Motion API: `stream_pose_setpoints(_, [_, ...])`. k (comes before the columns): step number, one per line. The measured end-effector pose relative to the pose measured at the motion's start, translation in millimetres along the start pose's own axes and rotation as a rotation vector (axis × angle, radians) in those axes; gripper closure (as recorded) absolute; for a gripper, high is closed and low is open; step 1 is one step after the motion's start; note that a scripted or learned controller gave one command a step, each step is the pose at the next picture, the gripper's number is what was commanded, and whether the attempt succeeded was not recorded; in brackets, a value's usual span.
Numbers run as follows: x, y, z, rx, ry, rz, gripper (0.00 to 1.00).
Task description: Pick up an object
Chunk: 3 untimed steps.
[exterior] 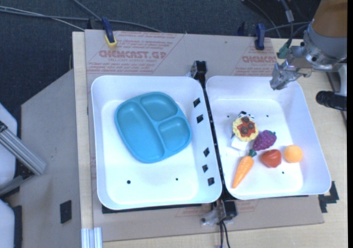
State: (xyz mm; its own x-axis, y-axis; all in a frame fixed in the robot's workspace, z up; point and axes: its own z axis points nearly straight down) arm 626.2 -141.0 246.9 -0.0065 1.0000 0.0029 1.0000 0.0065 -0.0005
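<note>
— Looking down at the bench (138,53), what have we got?

— Two shallow white bins side by side. The left bin (105,147) holds a blue divided plate (153,126), three compartments, lying a little above the middle of that bin.

— And the right bin (309,147)?

— That's where the small toy foods are, bunched in the lower middle of the frame's right half. There's a little pizza-like round piece (245,127), yellow with red spots, resting on a white card. Just below and right of it is a purple bunch of grapes (264,140), touching or nearly touching it. Below the grapes sits a red tomato-like piece (271,158), and just right of that an orange ball (293,154). A carrot (242,169) lies tilted at the lower left of the group, its green top pointing up toward the grapes.

— Where's the arm?

— Coming in from the upper right of the frame. The end effector (281,78) hangs over the top edge of the right bin, well apart from the food pieces.

— Is it grasping anything?

— Nothing is visible between its fingers. Whether they're spread or pressed together, I can't tell from here; it's too small and blurred.

— Anything else?

— Two clamps, one blue and yellow (109,34) and one blue (259,34), at the top edge of the board, and cables on the dark floor beyond.
</note>
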Motion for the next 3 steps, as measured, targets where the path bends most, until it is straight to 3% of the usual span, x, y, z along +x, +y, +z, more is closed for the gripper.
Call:
stream_pose_setpoints(1, [52.4, -6.2, 12.6, 0.003, 0.001, 0.001, 1.00])
stream_pose_setpoints(3, [154.3, -4.8, 4.0, -0.002, -0.001, 0.001, 1.00])
